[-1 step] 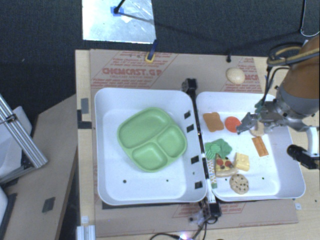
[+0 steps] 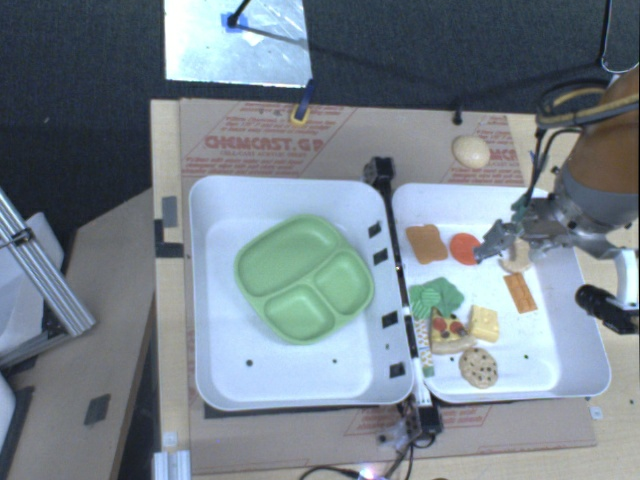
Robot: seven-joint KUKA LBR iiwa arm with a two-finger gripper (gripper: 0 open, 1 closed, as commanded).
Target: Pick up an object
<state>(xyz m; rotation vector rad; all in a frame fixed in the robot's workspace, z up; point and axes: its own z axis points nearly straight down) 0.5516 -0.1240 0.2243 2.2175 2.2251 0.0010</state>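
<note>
The right bin (image 2: 575, 368) holds several toy foods: a brown toast slice (image 2: 427, 243), a red tomato slice (image 2: 462, 249), green lettuce (image 2: 437, 295), a pizza slice (image 2: 447, 330), a yellow cheese cube (image 2: 485, 323), a chocolate-chip cookie (image 2: 479, 367) and an orange strip (image 2: 519, 292). My gripper (image 2: 503, 242) hangs low over the bin's upper middle, just right of the tomato slice. A pale round piece (image 2: 517, 261) lies directly under it, partly hidden. Whether the gripper touches that piece is unclear.
The left bin (image 2: 215, 368) bears a green divided plate (image 2: 303, 278). A black divider with clips (image 2: 395, 268) runs between the bins. A beige egg-shaped item (image 2: 471, 151) rests on the cardboard behind the right bin. The arm (image 2: 600, 168) covers the bin's upper right corner.
</note>
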